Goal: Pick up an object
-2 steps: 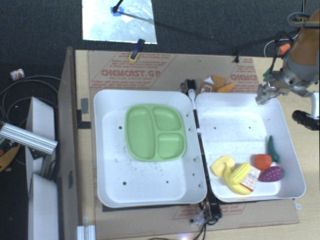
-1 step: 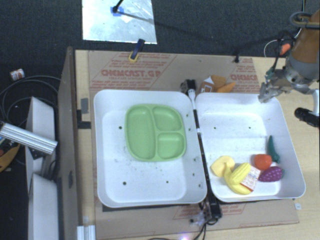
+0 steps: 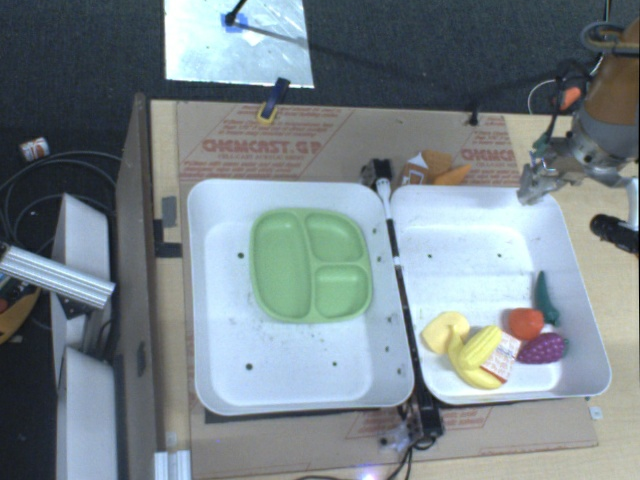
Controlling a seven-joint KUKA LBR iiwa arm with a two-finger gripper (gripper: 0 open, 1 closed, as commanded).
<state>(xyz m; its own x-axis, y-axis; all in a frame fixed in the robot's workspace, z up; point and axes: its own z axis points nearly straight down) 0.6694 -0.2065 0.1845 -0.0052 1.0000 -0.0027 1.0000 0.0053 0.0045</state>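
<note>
My gripper (image 3: 534, 183) hangs over the far right corner of the right bin (image 3: 470, 253), well away from the toy food. Nothing shows between its fingers. Toy food is bunched at the bin's near right: a yellow piece (image 3: 444, 330), a corn cob (image 3: 477, 353), a red tomato (image 3: 525, 321), a purple grape bunch (image 3: 542, 348) and a dark green vegetable (image 3: 545, 298). The left bin (image 3: 225, 368) holds a green divided plate (image 3: 309, 265).
An orange toy piece (image 3: 442, 171) lies on the cardboard behind the right bin. A metal sheet (image 3: 238, 28) lies on the floor at the back. Cables and metal parts sit at the left, beside the bench.
</note>
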